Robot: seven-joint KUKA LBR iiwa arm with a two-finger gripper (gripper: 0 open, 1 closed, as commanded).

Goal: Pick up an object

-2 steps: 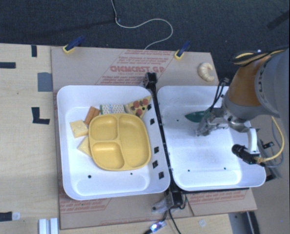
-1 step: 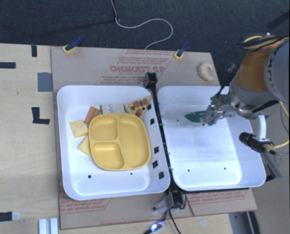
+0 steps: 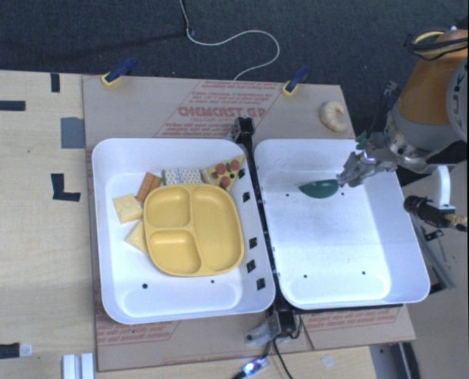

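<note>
A dark green, spoon-like object (image 3: 320, 188) lies in the right bin (image 3: 345, 267), near its far side. My gripper (image 3: 351, 174) hangs at the object's right end, low over the bin, and seems to touch it. In the left bin (image 3: 116, 283) a yellow divided plate (image 3: 193, 229) rests on top of other pieces. Tan cracker-like squares (image 3: 127, 208), a brown piece (image 3: 148, 185) and a patterned slice (image 3: 225, 170) show around the plate's far and left edges.
The bins sit on a cardboard sheet (image 3: 211, 109) held by blue and yellow clamps (image 3: 119, 71). A pale ring-shaped object (image 3: 334, 115) lies on the cardboard beyond the right bin. A white cable (image 3: 234, 46) loops over the dark floor at the back.
</note>
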